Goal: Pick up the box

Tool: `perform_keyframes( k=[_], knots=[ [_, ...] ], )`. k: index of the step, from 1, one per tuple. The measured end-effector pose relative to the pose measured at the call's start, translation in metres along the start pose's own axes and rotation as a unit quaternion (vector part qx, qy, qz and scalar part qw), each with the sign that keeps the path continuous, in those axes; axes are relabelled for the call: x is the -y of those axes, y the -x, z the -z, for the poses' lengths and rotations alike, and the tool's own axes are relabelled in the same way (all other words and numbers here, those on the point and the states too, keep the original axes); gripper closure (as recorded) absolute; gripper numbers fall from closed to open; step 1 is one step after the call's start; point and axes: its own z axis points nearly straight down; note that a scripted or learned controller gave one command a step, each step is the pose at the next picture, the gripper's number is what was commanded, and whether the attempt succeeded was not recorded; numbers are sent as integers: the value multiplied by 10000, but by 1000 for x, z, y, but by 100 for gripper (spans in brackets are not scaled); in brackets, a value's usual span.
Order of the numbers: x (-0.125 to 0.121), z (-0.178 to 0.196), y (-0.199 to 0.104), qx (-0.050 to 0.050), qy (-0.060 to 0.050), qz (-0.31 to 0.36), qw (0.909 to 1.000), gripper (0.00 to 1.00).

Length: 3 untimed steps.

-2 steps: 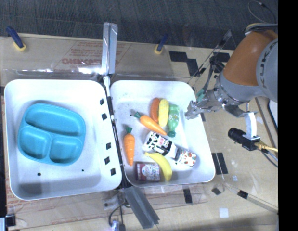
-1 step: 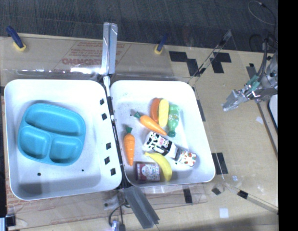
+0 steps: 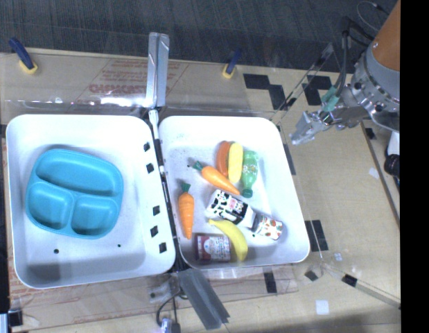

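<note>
- Reaching in from the right edge, the arm (image 3: 380, 61) stops short of the bins; its gripper (image 3: 302, 132) hangs over the bench just beyond the upper right corner of the right bin (image 3: 287, 186).
- Whether the gripper is spread or closed cannot be told at this size and blur. Nothing is visible in its grasp.
- The box (image 3: 228, 206), white with black cow-like patches, lies tilted in the lower middle of the right bin, well apart from the gripper.
- Around the box: an orange carrot (image 3: 215, 177) just above it, a banana (image 3: 232, 236) just below it, a second carrot (image 3: 186, 212) to its left, and a small white carton (image 3: 267, 228) to its right.
- A dark red packet (image 3: 212, 248) lies at the bin's front wall, touching the banana.
- Orange, yellow and green pieces (image 3: 235, 161) lie side by side near the bin's upper middle.
- The left bin (image 3: 20, 137) holds a blue divided tray (image 3: 76, 192).
</note>
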Motion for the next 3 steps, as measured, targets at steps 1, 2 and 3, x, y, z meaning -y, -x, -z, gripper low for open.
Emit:
perform_keyframes(
  k=[1,2,3],
  knots=[
    [-30,0,-67,2,9,452,9990,100],
    [-30,0,-66,2,9,451,9990,0],
    [-32,10,-67,9,9,479,9989,100]
  ],
)
